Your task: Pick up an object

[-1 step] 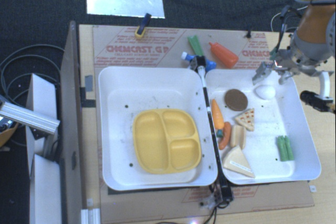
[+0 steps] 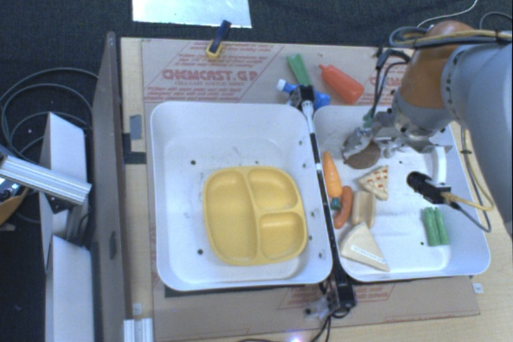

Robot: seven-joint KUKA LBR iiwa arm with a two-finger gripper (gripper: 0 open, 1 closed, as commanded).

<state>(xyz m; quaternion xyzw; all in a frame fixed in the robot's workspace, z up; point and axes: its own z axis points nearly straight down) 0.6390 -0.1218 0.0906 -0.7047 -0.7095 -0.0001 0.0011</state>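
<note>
Reaching into the right bin point(image 2: 473, 252), the arm point(image 2: 449, 80) brings its gripper point(image 2: 362, 146) low over a brown round piece point(image 2: 365, 158) near the bin's upper left part. Whether that gripper is spread or closed cannot be told from this slant, and nothing can be seen between its tips, so no hold can be claimed.

The likely target is the brown round piece, which lies just under the gripper and just above and to the left of a pizza slice point(image 2: 375, 182). To do the step well, the gripper should come straight down over the brown piece, centred on it, and close only once the tips sit on both sides. The piece looks flat, so a shallow approach would probably slide over it.

Other things crowd this spot. An orange carrot point(image 2: 332, 174) lies against the bin's left wall, with a red sausage point(image 2: 344, 207) below it, a pale block point(image 2: 364, 207) beside that, and a cheese wedge point(image 2: 363, 246) lower down. Green beans point(image 2: 435, 226) lie to the lower right of the pizza slice. A careless sweep might nudge the slice. The yellow tray point(image 2: 255, 214) in the left bin point(image 2: 180, 196) lies well apart.
</note>
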